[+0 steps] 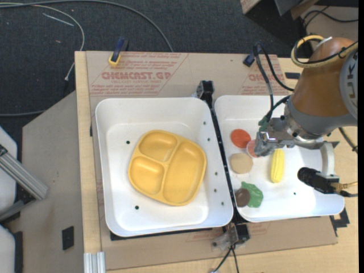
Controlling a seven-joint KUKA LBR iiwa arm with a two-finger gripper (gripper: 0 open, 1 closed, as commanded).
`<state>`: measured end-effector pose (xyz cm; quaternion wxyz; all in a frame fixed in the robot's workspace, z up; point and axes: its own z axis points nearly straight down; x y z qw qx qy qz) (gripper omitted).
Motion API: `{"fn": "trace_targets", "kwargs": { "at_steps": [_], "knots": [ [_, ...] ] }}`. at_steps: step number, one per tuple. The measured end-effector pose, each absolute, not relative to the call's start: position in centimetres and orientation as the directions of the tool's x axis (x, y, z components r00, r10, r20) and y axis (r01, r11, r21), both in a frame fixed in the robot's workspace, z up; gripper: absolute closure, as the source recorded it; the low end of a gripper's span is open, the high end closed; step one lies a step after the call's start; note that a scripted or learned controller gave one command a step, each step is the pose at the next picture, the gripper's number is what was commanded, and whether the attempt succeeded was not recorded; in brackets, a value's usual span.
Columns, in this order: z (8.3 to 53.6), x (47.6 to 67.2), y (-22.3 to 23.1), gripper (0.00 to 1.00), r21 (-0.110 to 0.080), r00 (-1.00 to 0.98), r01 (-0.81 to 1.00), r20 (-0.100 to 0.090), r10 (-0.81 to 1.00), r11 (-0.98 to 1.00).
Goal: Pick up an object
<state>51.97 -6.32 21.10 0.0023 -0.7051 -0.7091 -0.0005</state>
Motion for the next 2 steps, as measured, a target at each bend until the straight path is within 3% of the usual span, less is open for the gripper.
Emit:
{"fn": "trace_targets", "kwargs": {
  "at_steps": [2],
  "knots": [
    [21.4,52.9,4.6,1.0,0.001,-0.007,1.0,0.003,1.0,0.007]
  ]
}}
